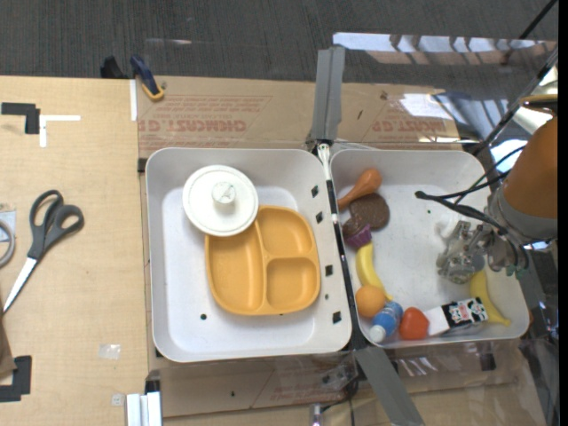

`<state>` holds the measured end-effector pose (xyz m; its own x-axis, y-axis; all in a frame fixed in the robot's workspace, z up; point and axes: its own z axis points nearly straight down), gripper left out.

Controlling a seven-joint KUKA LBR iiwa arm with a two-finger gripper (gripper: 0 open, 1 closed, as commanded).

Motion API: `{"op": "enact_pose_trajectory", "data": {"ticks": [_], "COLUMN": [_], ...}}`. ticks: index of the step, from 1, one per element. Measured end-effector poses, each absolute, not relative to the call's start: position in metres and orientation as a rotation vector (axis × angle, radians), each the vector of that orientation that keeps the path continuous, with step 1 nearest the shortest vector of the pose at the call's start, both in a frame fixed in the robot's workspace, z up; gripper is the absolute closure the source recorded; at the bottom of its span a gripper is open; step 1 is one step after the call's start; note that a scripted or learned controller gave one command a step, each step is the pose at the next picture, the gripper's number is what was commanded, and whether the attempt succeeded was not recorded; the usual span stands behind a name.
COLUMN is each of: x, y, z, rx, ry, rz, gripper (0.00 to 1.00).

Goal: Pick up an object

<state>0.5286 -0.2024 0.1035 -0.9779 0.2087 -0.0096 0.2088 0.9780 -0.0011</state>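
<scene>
Tool (pixel 461 257) low in the right bin (pixel 404 162), just beside a banana (pixel 486 295) near the bin's right wall; whether it is open or closed cannot be told (metal parts blur together). Risk: the banana lies close to the wall and a small carton (pixel 464 313), so a descent may glance off, nudge it aside, or close on nothing.

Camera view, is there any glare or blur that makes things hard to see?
Camera view: bright glare on the shiny surface beyond the right bin; both bins evenly lit with soft shadows; the gripper looks slightly blurred, so its fingers are unclear; the yellow tray and scissors are sharp.
</scene>
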Motion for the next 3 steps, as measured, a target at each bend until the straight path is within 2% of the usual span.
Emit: {"op": "enact_pose_trajectory", "data": {"ticks": [1, 2, 3], "x": [0.511, 0.541, 0.616], "y": [-0.104, -0.201, -0.178], "z": [0.092, 0.204, 0.093], "rx": [0.388, -0.016, 0.26], "ry": [3.116, 3.138, 3.124], "rz": [0.001, -0.002, 0.0], "gripper": [1.0, 1.0, 1.0]}}
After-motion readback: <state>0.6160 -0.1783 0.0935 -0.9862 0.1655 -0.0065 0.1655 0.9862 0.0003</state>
